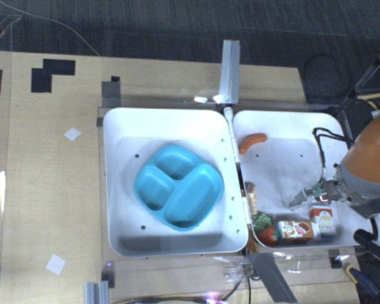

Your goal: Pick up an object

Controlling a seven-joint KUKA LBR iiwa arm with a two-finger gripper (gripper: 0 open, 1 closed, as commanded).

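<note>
In the right bin (pixel 285 163), an orange sausage (pixel 252 142) lies near the back left corner. Along the front wall sit a green and red toy vegetable (pixel 263 227), a red and brown packet (pixel 297 230) and a small carton (pixel 325 221). A small brown item (pixel 250 197) rests against the left wall. My gripper (pixel 309 197) hangs low over the bin floor, just above and left of the carton, with the orange wrist band (pixel 370 154) behind it at the right.
The left bin (pixel 123 170) holds a blue divided plate (pixel 178 186) in its middle. A metal post (pixel 230 68) stands at the back between the two bins. Black cables (pixel 329 138) loop over the right bin's back right corner.
</note>
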